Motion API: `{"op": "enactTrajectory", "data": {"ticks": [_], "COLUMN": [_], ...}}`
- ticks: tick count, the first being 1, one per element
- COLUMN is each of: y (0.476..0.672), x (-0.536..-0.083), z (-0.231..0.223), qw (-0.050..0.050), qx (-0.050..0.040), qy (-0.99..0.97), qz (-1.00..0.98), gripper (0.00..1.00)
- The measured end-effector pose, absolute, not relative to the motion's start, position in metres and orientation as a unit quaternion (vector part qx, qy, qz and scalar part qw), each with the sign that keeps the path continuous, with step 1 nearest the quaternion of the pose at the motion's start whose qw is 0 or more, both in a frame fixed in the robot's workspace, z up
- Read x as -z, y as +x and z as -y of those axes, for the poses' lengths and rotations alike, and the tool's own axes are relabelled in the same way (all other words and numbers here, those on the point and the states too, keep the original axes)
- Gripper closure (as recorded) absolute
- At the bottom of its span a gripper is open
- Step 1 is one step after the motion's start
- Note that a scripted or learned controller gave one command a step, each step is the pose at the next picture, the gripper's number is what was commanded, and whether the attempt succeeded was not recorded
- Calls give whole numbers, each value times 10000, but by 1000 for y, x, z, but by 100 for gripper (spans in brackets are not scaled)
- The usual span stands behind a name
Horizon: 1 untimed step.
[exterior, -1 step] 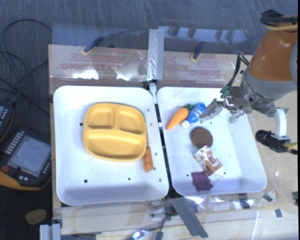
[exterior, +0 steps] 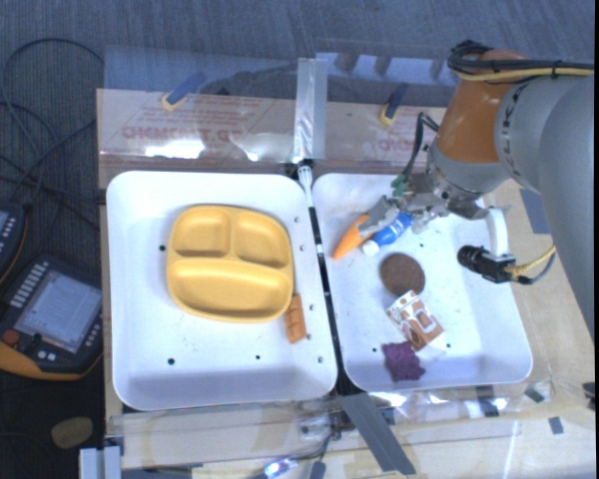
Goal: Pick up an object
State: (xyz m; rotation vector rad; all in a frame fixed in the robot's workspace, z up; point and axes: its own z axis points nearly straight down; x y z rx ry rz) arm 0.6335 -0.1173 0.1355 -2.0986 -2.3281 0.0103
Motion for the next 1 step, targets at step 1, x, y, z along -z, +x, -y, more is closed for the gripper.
{"op": "enactTrajectory", "data": {"ticks": [1], "y": [645], "x": [-87], "z": [150], "qw": [-21], "qx": [11], "qy": [-6492], "qz": [7606], "gripper": [0]}}
